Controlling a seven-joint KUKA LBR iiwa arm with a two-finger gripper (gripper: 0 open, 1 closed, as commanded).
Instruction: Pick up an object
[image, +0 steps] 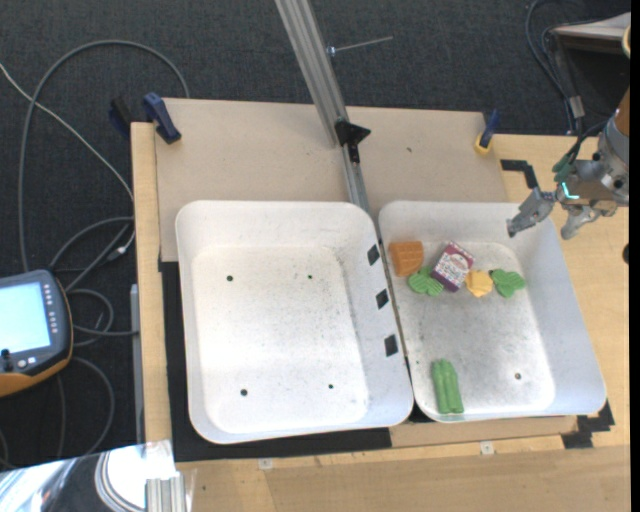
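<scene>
Hanging at the right edge of the frame, a bit above the middle, the hand sits over the top right rim of the right bin. Its two grey fingers are spread apart, and nothing is between them.

The toys lie in the right bin, to the lower left of the hand. An orange block is near the bin's upper left corner. Just beside it, lower and to the right, is a small green piece. A purple and white box touches that green piece and sits tilted. Next comes a little yellow piece, and a green leafy piece is right beside it. A long green toy lies alone near the bottom rim of this bin, well apart from the others.

The left bin fills the middle left of the frame. Both bins rest on the bench.
</scene>
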